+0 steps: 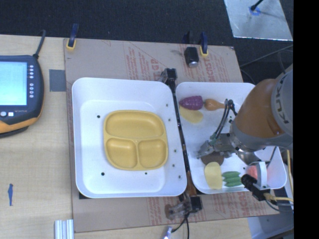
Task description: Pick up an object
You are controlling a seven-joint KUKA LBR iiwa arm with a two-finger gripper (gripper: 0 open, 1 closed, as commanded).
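Camera view: the grey arm with the orange band (pixel 259 113) reaches in from the right and stands over the right-hand shallow white bin (pixel 219 87). The two-finger gripper (pixel 213 151) sits over the middle of that bin, just above the pale yellow plastic block (pixel 213 175) as the view shows it. Whether the gripper is apart, together or clamped on anything cannot be told; the metal parts merge with their shadow, and no object can be made out within it.

Contents of the right-hand bin:
- a purple ridged toy vegetable (pixel 191 102) near the far wall, with a small tan-orange piece (pixel 214 104) beside it
- a pale yellow rounded piece (pixel 192 115) just in front of the purple one
- the pale yellow block, with a green ribbed item (pixel 231 178) just beside it
- a red and pink item (pixel 252 172) close under the wrist

All of these appear to rest on the bin floor (none looks raised). The left-hand shallow white bin (pixel 89 133) holds a yellow three-compartment plastic plate (pixel 135 139), well apart from the gripper.

Status, as a judgement: the approach is made; the pick is not confirmed. Remaining steps: secure one object, most likely the pale yellow block, and lift it clear of the bin
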